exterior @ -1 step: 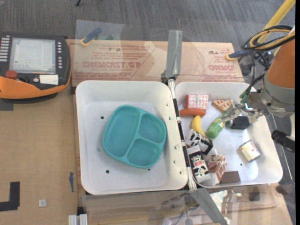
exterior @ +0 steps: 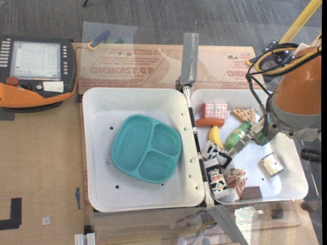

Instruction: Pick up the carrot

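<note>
The carrot (exterior: 210, 122), a short orange-red stick, lies flat near the back left of the right bin (exterior: 294, 190), just in front of a pink box (exterior: 215, 110). My gripper (exterior: 225, 156) reaches in from the right and hangs low over the bin's middle, below and slightly right of the carrot. It is close to a yellow banana (exterior: 214, 135) and a green piece (exterior: 238, 136). The carrot lies apart from the gripper, with nothing touching it.
The right bin also holds a tan wedge (exterior: 243, 115), black-and-white blocks (exterior: 217, 180), brown pieces (exterior: 238, 179) and a white cube (exterior: 271, 164). A teal divided plate (exterior: 147, 148) sits in the left bin (exterior: 97, 137). A pendant (exterior: 36, 70) rests at far left.
</note>
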Controlling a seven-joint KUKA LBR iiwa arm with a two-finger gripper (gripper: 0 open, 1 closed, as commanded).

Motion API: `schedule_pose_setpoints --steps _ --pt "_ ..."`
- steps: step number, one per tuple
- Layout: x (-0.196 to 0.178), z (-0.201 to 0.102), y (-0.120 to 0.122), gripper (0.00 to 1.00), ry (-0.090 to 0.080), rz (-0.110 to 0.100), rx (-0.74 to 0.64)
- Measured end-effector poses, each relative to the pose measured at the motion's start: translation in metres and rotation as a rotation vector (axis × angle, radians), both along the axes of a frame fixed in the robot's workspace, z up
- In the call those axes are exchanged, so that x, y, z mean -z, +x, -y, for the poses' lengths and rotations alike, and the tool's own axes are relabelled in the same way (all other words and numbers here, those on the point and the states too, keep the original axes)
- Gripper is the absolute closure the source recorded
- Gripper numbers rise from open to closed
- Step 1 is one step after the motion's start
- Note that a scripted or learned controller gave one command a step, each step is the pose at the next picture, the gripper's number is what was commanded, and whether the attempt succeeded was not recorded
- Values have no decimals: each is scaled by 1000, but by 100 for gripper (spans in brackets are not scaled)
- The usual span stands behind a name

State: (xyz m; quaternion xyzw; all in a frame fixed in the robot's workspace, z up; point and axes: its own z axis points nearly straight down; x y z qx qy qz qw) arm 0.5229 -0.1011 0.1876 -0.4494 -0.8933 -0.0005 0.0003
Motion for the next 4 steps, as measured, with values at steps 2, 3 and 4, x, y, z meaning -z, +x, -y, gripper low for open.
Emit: schedule_pose_setpoints --steps 2,3,4 --pt "42 8 47 0 -1 3 330" --pt "18 88 41 0 -2 4 295" --pt "68 112 58 0 -3 7 136"
